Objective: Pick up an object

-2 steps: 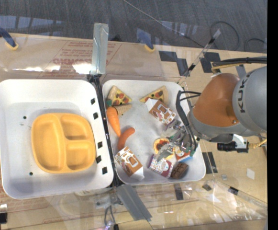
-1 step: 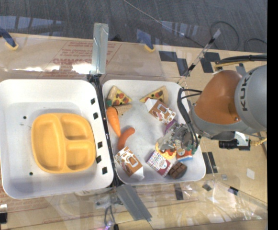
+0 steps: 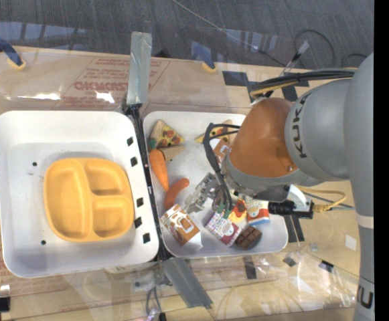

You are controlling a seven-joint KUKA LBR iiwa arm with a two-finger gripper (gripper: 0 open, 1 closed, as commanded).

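My gripper (image 3: 206, 194) hangs low over the middle of the right bin (image 3: 181, 122), its metal fingers among the toy food. A red sausage-like piece (image 3: 175, 192) lies just left of the fingers. A carrot (image 3: 158, 169) sits further left, near the bin's left wall. A pizza slice (image 3: 165, 136) lies at the far left corner. Small cartons (image 3: 180, 225) and a red packet (image 3: 224, 227) lie along the front edge, with a chocolate piece (image 3: 248, 237) to their right. The arm's orange band (image 3: 264, 142) covers the bin's right half.
The left bin (image 3: 17, 146) holds a yellow divided tray (image 3: 87, 198). A black divider with clips (image 3: 142, 179) runs between the bins. Cables (image 3: 315, 79) trail across the bench at the right, behind the arm.
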